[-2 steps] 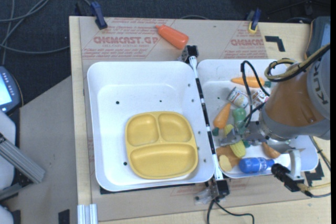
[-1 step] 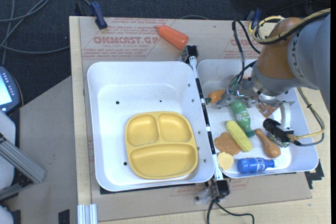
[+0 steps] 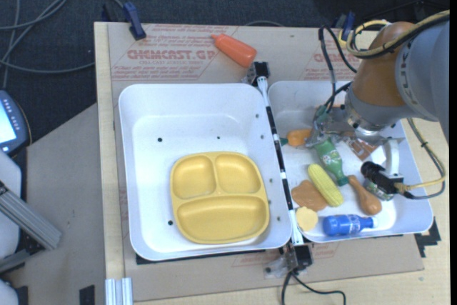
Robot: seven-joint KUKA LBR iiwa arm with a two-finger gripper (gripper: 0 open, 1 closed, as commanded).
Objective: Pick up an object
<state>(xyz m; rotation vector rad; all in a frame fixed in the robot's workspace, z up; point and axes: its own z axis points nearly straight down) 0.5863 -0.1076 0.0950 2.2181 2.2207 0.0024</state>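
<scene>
The right bin (image 3: pixel 285 98) holds several toy foods. A green bottle (image 3: pixel 330 157) lies near its middle, with a yellow corn cob (image 3: pixel 325 183) just in front of it. An orange piece (image 3: pixel 298 136) sits by the bin's left wall. My gripper (image 3: pixel 325 132) hangs low over the bin's middle, right above the green bottle's far end and beside the orange piece. The wrist hides what lies under it. Nothing shows held in the gripper.
Near the right bin's front lie a brown piece (image 3: pixel 308 195), a pale yellow disc (image 3: pixel 307 219), a blue bottle (image 3: pixel 348 225) and a drumstick (image 3: pixel 364 195). The left bin (image 3: pixel 143 118) holds a yellow divided plate (image 3: pixel 218 196). An orange carrot (image 3: pixel 234 48) lies on the board behind the bins.
</scene>
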